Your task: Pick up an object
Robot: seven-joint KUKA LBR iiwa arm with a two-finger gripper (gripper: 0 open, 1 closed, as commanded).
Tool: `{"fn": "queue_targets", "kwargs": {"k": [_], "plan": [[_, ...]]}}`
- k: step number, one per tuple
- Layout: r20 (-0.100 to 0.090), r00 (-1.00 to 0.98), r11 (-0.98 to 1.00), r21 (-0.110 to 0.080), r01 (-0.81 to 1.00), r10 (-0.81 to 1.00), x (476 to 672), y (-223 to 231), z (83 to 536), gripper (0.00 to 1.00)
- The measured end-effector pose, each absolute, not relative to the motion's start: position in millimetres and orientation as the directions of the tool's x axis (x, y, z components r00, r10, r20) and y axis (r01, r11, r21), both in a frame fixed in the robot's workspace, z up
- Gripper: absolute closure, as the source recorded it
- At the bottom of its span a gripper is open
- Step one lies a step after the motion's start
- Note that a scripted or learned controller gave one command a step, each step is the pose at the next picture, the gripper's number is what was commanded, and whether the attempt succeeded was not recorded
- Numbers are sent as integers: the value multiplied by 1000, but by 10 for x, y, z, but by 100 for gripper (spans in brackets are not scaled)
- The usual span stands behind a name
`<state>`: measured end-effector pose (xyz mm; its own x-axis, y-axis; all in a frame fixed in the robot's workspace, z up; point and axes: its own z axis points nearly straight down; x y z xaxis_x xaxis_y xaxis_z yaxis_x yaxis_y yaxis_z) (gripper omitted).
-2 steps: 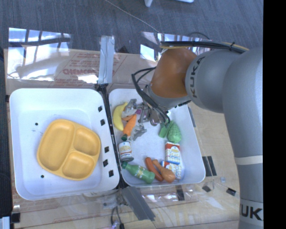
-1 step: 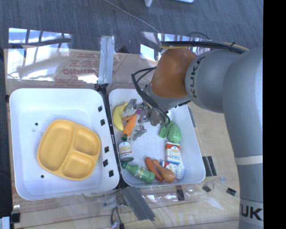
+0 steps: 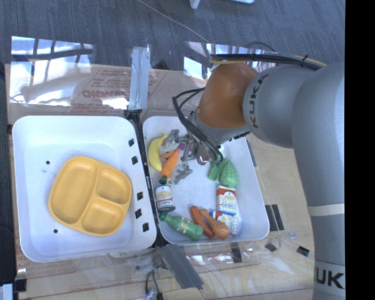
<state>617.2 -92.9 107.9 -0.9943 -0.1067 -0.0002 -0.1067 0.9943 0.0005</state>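
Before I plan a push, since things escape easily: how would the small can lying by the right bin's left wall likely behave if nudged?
The small labelled can looks round-bodied, so it would probably roll. It seems rigid and unlikely to squash. The green plastic bottle close below might stop it.

- Along the top of the frame we see dark grey carpet with a fine ribbed weave.
- Below it lies the bench, covered with tan cardboard bearing faded red print at upper left.
- A strip of grey tape runs down it, and bright reflections glare nearby.
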Motion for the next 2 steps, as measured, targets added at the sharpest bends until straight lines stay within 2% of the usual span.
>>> {"fn": "queue_targets", "kwargs": {"k": [1, 2], "plan": [[-10, -984, 984, -6, -178, -178, 6007, -1525, 2060, 0], [1, -951, 951, 3, -310, -310, 6268, -1179, 1010, 0]]}}
